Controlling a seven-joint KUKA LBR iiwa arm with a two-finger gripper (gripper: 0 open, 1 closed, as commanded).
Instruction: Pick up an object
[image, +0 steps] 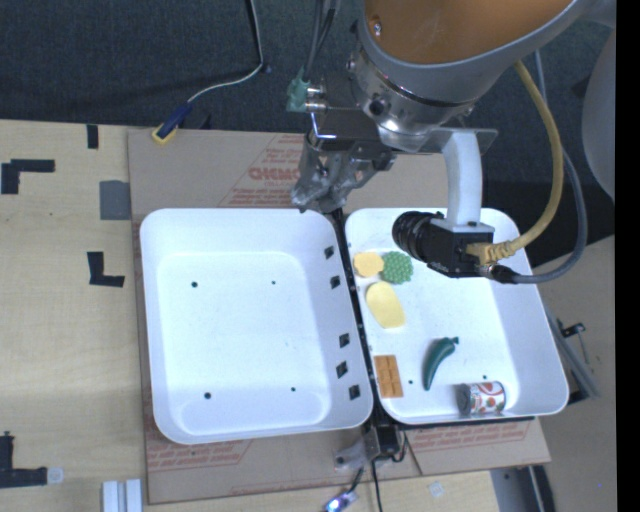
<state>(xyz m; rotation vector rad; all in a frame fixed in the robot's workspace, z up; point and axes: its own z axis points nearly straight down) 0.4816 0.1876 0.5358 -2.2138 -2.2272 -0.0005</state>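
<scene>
1. The grey arm's two-finger gripper (322, 190) hangs over the far end of the bench. It is just above the spot where the two shallow white bins meet.
2. The picture does not show if the gripper is wide or narrow, so that cannot be told. Nothing can be seen held in it.
3. The left white bin (160, 300) lies to one side of the gripper. The things to pick are all in the right white bin (525, 330).
4. A small round yellow piece (369, 264) is the nearest thing. It lies near the gripper, lower in the picture and a bit to the picture's right, close to the wall between the bins.
5. A bumpy green ball (398, 267) touches the yellow piece on its right in the picture.
6. A pale yellow oval lump (386, 305) sits just below those two. Its long side runs almost along the wall between the bins.
7. Further on lie a dark green pepper-shaped toy (438, 360), a flat orange tag (388, 376) and a small red and white can (484, 399) on its side.
8. The next move likely needs the gripper to go down and towards the near side, into the right bin. The bin wall so close to the yellow piece could get in the way.
</scene>
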